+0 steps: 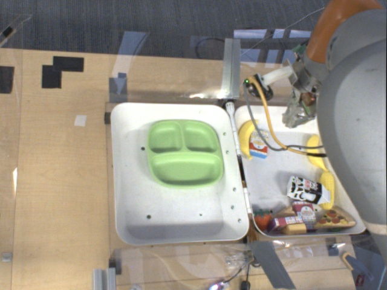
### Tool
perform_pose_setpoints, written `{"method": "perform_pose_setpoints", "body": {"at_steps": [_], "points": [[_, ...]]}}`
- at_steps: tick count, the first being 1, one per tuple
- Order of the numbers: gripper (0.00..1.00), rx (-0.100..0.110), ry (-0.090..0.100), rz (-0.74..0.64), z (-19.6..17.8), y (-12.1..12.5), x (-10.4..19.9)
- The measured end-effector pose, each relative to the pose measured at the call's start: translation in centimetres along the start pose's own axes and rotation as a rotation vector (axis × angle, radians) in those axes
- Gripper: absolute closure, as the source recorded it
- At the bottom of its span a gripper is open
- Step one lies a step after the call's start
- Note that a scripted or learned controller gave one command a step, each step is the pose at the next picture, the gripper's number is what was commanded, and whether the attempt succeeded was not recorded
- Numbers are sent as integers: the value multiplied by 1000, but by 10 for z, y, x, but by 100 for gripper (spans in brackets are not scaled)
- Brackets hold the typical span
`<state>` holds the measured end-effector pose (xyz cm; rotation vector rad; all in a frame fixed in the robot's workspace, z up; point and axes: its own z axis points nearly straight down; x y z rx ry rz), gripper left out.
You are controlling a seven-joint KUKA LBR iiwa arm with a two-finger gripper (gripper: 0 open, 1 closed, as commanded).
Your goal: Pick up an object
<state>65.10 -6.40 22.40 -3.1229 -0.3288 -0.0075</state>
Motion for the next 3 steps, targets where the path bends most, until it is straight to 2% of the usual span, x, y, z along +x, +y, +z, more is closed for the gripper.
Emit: {"method": "perform_pose_setpoints", "body": {"at_steps": [1,2,3], "points": [[100,0,-3,5,39,-4,-10],[100,0,1,5,38,-6,10],[100,-1,-2,-174,15,37,5]]}}
